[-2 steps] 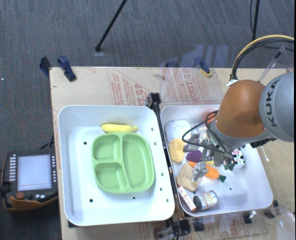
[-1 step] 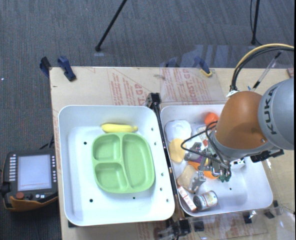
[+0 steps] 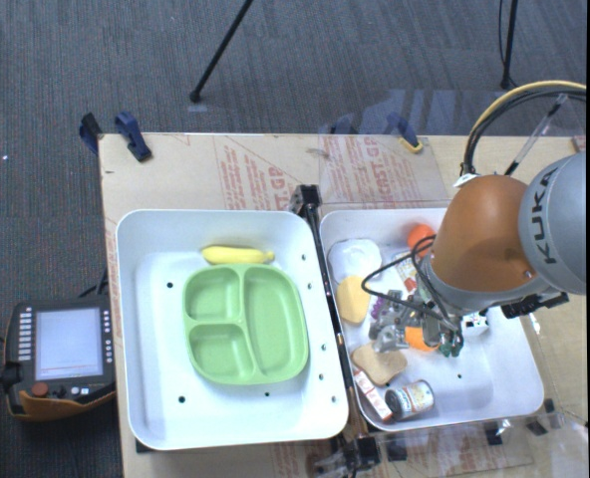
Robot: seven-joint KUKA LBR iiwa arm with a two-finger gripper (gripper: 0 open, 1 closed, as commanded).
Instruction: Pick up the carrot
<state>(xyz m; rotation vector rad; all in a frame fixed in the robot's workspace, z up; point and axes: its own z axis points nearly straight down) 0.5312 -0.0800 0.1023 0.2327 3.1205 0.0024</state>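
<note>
Tool (image 3: 415, 329) low in right bin (image 3: 509, 391) over orange carrot (image 3: 420, 338), finger state not discernible; crowding by bread slice (image 3: 378, 364) and jar (image 3: 411, 399) risks grabbing a neighbour or nudging the carrot aside.

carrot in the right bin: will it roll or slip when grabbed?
The small orange carrot looks like smooth, rigid toy plastic, so probably light and somewhat slippery. What shows of it under the tool looks rounded, so it may roll or squirt sideways. The tan bread-shaped piece and small jar lie close by, so a nudge might disturb them.
</note>
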